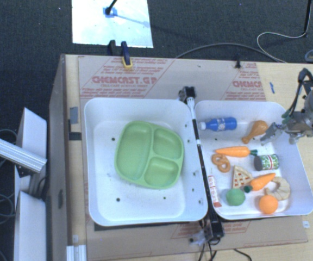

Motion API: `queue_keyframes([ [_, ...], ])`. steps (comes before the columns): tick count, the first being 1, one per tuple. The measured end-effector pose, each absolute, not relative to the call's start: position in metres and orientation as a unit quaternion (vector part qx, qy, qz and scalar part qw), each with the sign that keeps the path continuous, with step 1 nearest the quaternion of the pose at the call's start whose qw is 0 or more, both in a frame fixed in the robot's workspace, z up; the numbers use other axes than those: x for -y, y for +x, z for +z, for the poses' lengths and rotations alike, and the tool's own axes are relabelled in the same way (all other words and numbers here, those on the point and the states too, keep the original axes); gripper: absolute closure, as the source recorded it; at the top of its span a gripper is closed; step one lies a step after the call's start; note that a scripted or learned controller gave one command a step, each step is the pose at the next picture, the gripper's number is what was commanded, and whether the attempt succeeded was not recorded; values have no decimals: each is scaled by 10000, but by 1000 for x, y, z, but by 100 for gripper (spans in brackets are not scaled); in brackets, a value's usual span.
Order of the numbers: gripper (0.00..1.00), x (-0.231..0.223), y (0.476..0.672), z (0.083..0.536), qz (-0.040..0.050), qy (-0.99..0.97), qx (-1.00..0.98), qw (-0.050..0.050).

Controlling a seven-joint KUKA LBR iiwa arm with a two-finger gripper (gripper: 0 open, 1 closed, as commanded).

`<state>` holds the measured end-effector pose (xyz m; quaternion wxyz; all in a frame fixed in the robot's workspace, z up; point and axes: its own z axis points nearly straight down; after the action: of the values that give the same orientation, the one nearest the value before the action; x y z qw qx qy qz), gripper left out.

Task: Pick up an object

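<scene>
So pick not done: gripper (280, 128) at right bin (306, 185) 2 o'clock rim, nothing between fingers, opening can't tell. All toys lie in right bin: 2 carrots (236, 151), 1 bottle (219, 124), 1 drumstick (255, 129), 1 can (267, 161), 1 pretzel (220, 162), 1 pizza (241, 176), 1 lime (235, 196), 1 orange (268, 204). Left bin (99, 162): 1 green tray (148, 154).

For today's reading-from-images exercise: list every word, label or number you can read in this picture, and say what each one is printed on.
"CHEMCAST GP", red print on the brown board behind the left bin, left side.
Same red print repeated on the board's right side: blurred, not readable for certain.
Label on the blue bottle: too small to read.
Label on the small can: too small to read.
</scene>
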<state>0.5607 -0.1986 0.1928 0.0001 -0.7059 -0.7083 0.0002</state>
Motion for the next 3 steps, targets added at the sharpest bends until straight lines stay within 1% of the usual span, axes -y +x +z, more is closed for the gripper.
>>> queue_keyframes([
  [1,0,144,614,89,3,-7043,7099,36],
  [2,0,132,581,82,8,-7066,7077,14],
  [3,0,126,536,83,10,-7069,7073,17],
])
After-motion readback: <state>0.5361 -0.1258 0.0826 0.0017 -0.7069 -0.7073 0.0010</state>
